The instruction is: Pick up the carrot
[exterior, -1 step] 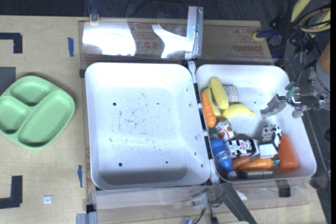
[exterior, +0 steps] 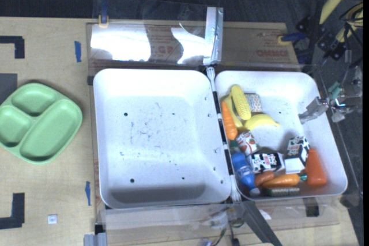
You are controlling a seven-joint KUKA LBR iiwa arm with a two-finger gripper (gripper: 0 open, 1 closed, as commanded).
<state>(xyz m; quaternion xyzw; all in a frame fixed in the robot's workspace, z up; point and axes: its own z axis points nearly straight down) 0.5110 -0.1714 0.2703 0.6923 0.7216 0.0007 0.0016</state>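
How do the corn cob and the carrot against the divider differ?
The yellow corn cob is shorter and bumpy; the long orange carrot is smooth. The cob lies farther from the divider wall, while the carrot hugs it. Both lie lengthwise in the right white bin.

I can read almost nothing here. The brown cardboard behind my right bin carries a line of faint reddish printing near its right end, but the letters are too blurred for me to make out. A small carton and another small box among the food show red and dark markings, too small for me to read.
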